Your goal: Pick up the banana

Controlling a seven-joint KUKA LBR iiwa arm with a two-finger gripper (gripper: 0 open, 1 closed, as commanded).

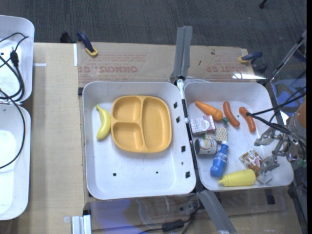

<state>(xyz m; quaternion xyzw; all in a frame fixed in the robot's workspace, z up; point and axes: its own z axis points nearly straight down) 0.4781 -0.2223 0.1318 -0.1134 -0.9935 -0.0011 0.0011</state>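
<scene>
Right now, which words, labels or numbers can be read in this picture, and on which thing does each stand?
Brown cardboard sheet behind the bins: red printing, upside down, not readable with certainty.
Small pink and white carton: print too small.
Small can: label blurred.
Small snack packet: print too small.

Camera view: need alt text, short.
A banana lies in the left bin beside a yellow divided plate, while the gripper sits over the right bin among a carrot, sausages, blue bottle and yellow bottle.
</scene>
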